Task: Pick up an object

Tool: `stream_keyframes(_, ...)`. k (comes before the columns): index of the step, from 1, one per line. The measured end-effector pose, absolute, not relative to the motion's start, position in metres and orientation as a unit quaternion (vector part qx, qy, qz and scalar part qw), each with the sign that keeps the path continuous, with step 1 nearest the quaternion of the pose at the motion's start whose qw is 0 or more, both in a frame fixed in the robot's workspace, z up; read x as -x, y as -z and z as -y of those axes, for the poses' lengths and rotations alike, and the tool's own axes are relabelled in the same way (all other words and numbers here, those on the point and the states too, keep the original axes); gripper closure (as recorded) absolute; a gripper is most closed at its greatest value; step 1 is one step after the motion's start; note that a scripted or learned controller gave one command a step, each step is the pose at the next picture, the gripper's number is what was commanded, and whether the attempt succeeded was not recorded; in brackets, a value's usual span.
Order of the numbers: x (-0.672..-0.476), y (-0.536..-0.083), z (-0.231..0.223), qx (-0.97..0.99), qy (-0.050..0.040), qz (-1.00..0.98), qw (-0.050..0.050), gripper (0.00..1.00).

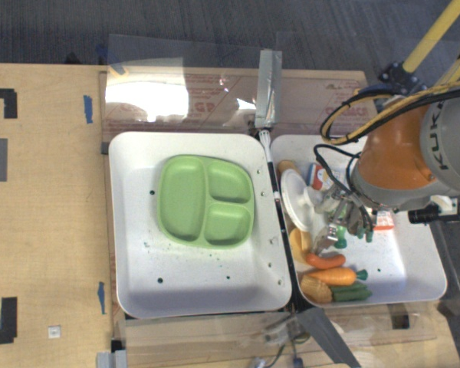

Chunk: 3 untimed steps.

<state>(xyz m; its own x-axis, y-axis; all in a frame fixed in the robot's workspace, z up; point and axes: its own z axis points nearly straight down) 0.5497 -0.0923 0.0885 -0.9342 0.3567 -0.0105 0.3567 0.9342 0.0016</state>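
A toy carrot [339, 276] lies at lower right of the frame in the right bin [422, 271], just below the gripper [327, 240]; nothing is seen held, and the finger state cannot be told; the pick is judged undone; items are crowded against the bin's left wall, leaving little room.

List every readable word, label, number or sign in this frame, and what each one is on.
"KU": partial letters on the grey arm at the frame's right edge, the rest cut off.
Red and white packet in the right bin: print too small to read.
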Motion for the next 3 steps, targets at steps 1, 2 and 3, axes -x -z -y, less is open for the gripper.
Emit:
stream_keyframes(1, -0.481, -0.186, 0.053, -0.316, -0.0007, -0.949, 0.003, 0.0)
stream_keyframes(2, -0.51, -0.185, 0.078, -0.269, 0.0, -0.963, 0.002, 0.0)
stream_keyframes(3, -0.513, -0.09, 0.099, -0.352, -0.0008, -0.936, 0.006, 0.0)
